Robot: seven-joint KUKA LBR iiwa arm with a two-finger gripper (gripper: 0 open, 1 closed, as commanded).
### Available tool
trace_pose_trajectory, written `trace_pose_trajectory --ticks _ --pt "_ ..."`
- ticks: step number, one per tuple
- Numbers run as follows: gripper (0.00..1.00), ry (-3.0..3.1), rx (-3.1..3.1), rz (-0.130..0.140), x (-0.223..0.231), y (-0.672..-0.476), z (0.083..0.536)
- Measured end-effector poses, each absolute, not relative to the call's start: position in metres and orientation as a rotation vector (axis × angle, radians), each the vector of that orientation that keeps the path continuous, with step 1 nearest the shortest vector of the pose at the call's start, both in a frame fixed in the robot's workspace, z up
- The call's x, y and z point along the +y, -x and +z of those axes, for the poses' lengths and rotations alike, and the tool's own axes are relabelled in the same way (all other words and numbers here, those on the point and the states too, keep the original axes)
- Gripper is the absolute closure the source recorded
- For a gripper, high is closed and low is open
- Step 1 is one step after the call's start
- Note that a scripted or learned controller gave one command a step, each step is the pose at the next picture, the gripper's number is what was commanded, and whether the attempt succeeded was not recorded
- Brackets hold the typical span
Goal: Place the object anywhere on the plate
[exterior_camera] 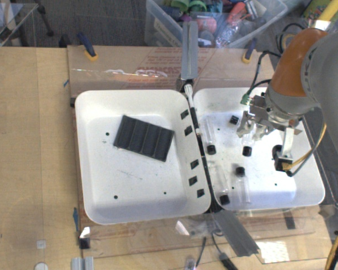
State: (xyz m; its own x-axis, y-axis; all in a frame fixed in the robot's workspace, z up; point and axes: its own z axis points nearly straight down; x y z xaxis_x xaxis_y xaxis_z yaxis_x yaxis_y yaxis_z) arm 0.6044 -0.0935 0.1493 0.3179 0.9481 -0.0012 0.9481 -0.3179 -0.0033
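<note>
Well, my fingers hang spread and empty over the right bin, with a small dark piece, likely my object, just nearside of them and the dark ridged plate well apart in the left bin.

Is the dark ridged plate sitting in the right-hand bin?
No, the dark ridged plate lies flat in the left bin, while the gripper hangs over the right bin.

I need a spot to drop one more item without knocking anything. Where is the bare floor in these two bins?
Left bin: bare floor in front of the dark ridged plate and along the near wall. Right bin: crowded, with small dark pieces scattered under the gripper; its barest patch is the near right corner.
</note>
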Motion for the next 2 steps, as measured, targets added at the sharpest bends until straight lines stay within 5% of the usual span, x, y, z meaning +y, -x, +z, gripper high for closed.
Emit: trace_pose_trajectory --ticks 1,2 --pt "1.0 2.471 -1.935 0.005 -0.105 -0.66 0.092" --pt "1.0 2.711 -1.585 0.003 -0.032 -0.627 0.184"
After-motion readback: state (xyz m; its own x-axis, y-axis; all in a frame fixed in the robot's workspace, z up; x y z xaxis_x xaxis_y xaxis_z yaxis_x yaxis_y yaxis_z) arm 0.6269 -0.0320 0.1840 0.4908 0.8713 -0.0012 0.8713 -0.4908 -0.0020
